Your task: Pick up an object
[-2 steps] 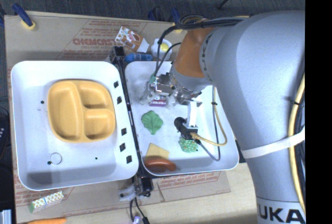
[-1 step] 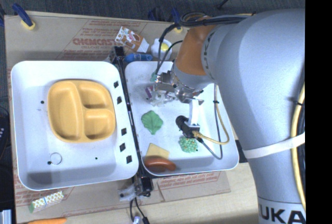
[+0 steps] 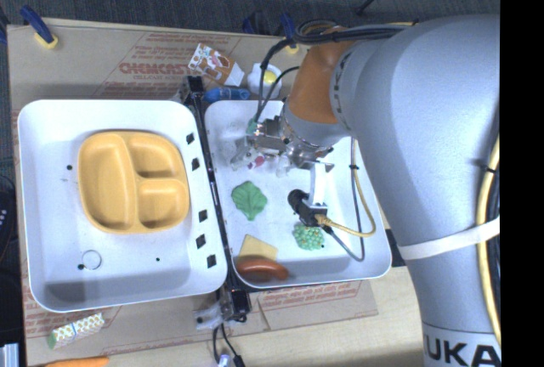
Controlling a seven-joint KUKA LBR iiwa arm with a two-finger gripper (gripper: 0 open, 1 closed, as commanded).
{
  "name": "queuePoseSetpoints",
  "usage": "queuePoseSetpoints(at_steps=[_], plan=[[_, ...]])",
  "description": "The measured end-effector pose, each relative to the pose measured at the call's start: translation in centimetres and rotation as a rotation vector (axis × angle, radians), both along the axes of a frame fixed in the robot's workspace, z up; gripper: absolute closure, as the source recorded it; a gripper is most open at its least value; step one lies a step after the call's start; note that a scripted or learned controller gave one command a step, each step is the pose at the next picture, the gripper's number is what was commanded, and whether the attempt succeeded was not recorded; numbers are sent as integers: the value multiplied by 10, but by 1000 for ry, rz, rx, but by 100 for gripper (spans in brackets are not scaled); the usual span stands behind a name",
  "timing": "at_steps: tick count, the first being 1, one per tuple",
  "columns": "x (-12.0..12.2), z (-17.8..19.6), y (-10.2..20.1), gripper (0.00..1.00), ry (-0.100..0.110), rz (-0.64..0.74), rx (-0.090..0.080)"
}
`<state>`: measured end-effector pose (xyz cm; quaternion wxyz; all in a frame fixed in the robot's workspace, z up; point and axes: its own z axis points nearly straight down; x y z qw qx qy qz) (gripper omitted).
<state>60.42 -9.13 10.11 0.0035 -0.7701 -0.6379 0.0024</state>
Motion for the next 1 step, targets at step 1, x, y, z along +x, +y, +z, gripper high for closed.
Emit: queuePoseSetpoints(at_steps=[1], plan=[[52,-9,-9,0,-3,-118,-2]])
